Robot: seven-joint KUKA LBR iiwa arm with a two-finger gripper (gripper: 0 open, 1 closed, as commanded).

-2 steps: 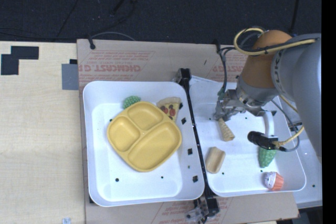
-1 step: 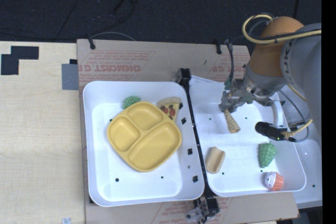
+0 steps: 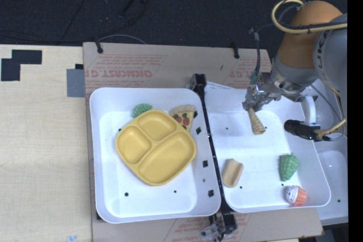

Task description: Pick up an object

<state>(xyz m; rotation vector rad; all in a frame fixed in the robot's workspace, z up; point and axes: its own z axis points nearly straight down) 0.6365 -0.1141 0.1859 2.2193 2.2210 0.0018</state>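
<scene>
One fixed camera looks down at a slant on both white bins (image 3: 108,122); the arm (image 3: 306,42) enters from right.

You have two smooth, slightly glossy white plastic bins (image 3: 108,122) on printed brown cardboard (image 3: 147,68), which lies on a pale matt wood-look bench (image 3: 39,150). The yellow divided plate (image 3: 156,146) looks like smooth plastic. The green toy (image 3: 288,166) has a knobbly surface. The arm's orange band (image 3: 309,31) shines, glossy.
</scene>
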